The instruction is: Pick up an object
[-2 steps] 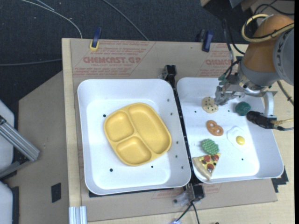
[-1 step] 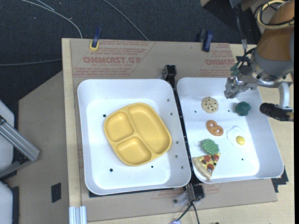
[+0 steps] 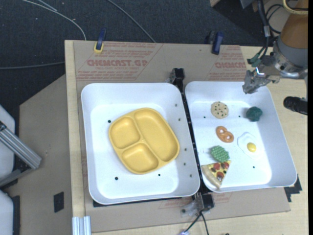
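The right bin (image 3: 279,146) holds several toy foods: a chocolate-chip cookie (image 3: 219,109), a pretzel (image 3: 224,134), a dark green lump (image 3: 254,113), a fried egg (image 3: 248,144), a green waffle-textured piece (image 3: 220,153) and a pizza slice (image 3: 215,172). My gripper (image 3: 253,83) hangs over the bin's far right corner, above and just beyond the green lump. I see nothing between its fingers.
The left bin (image 3: 98,146) holds a yellow three-compartment plate (image 3: 143,140). A black clamp (image 3: 177,76) sits between the bins at the back. Blue clips (image 3: 216,41) hold the cardboard base. Cables and equipment crowd the upper right.
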`<state>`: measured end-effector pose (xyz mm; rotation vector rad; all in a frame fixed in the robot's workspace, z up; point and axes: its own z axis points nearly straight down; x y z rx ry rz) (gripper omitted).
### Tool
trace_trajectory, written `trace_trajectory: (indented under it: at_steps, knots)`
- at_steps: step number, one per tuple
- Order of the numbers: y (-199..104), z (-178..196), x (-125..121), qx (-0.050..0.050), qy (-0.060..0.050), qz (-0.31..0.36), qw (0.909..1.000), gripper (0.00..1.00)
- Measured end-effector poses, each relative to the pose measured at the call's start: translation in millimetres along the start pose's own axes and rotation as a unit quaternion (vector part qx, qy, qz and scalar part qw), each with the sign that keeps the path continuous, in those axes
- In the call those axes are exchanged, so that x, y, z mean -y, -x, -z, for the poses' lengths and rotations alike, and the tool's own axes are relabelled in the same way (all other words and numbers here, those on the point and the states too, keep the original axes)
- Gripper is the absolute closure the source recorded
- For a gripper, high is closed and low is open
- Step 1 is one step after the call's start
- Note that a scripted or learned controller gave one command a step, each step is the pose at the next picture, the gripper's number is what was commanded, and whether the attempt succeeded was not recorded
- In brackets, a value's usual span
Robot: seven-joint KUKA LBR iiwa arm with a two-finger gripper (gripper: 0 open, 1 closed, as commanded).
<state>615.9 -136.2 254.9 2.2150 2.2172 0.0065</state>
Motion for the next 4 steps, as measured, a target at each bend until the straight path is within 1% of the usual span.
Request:
trace_trajectory:
  at_steps: [1,2,3,4]
  knots:
    - [-61,-1,11,-0.002,-0.005,0.002,1.0,1.0]
    - [-123,-7,18,-0.002,-0.005,0.002,1.0,1.0]
    - [-178,-25,31,-0.002,-0.006,0.002,1.0,1.0]
    - [-220,-30,40,-0.002,-0.006,0.001,1.0,1.0]
